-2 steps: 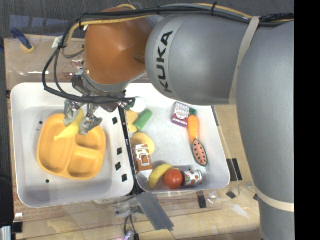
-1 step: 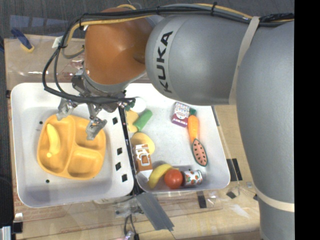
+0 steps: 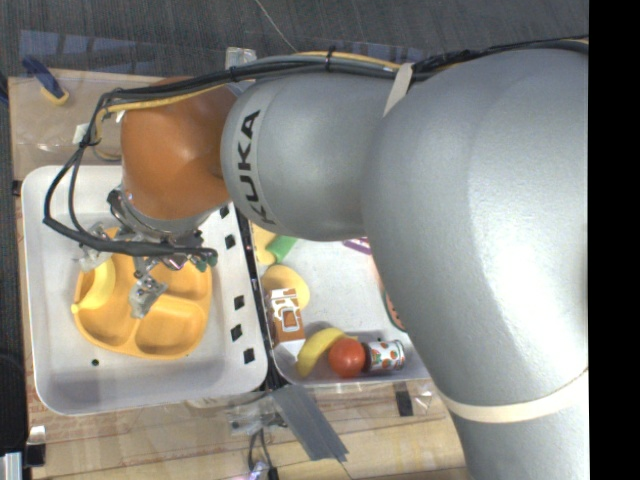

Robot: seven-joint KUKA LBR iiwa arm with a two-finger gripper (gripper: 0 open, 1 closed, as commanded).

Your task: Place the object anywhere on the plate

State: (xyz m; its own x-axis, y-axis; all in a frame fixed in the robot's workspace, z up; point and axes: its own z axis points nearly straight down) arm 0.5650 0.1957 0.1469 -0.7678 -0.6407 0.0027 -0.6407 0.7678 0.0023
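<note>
A yellow divided plate (image 3: 176,328) lies in the left white bin (image 3: 60,373). My gripper (image 3: 148,290) hangs over the plate's middle, just above its dividing ridges, under the orange wrist band (image 3: 170,158). I make out no object between the gripper and the plate; the wrist and its cables hide the plate's far part.
The right bin (image 3: 345,378) holds a banana (image 3: 318,348), a red tomato (image 3: 347,357), a small can (image 3: 386,354), an orange box (image 3: 285,313), a yellow fruit (image 3: 285,278) and something green (image 3: 283,247). The big grey arm (image 3: 450,218) covers most of that bin.
</note>
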